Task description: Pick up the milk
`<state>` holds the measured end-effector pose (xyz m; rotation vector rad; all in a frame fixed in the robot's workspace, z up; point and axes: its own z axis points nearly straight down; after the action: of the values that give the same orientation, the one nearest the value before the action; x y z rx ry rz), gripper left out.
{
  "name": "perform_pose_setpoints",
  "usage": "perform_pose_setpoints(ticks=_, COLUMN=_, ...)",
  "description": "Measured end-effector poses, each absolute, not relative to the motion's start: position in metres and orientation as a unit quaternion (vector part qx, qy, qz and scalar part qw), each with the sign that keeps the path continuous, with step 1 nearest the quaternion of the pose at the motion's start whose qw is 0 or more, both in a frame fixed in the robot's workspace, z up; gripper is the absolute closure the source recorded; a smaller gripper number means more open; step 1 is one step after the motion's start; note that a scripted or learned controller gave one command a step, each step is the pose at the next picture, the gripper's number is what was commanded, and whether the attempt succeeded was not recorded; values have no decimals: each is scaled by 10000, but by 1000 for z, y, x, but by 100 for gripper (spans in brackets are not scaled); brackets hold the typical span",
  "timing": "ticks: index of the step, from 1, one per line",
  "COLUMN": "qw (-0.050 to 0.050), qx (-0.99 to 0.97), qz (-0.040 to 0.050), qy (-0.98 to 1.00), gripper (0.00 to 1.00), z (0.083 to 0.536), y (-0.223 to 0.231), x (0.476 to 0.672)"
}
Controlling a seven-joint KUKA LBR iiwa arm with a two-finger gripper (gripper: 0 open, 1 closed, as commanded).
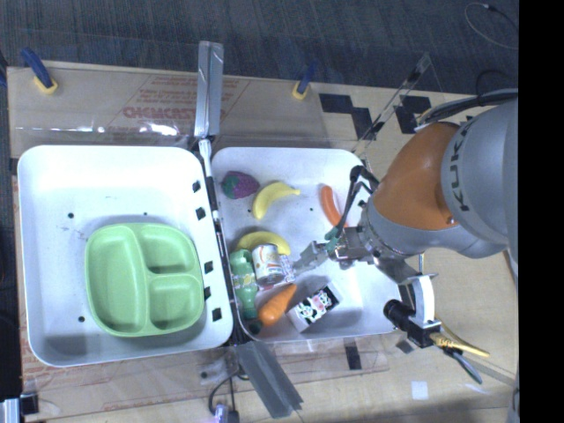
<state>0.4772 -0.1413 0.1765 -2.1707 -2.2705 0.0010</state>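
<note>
The milk is a small white carton with black cow patches. It lies tilted near the front edge of the right bin. My gripper reaches in from the right and hangs just above and behind the carton, with its tip beside a silver can. The grey and orange arm covers the bin's right side. Nothing shows as held.
The right bin also holds a purple grape bunch, two bananas, an orange sausage-like piece, a green bottle and a carrot touching the milk's left side. A green divided plate sits in the left bin.
</note>
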Motion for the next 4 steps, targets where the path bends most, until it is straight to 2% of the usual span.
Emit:
perform_pose_setpoints(ticks=1, qw=34, qx=-7638, qz=18, qy=-6455, gripper=0, z=145, y=-146, x=475)
perform_pose_setpoints(ticks=2, qw=23, qx=-7228, qz=4, qy=-6910, gripper=0, z=91, y=-195, x=476)
perform_pose_setpoints(ticks=3, qw=26, qx=-5433, qz=2, qy=-8395, gripper=0, z=91, y=-176, x=476)
perform_pose_setpoints(ticks=4, qw=31, qx=-5419, qz=3, qy=-8404, gripper=100, z=101, y=-176, x=477)
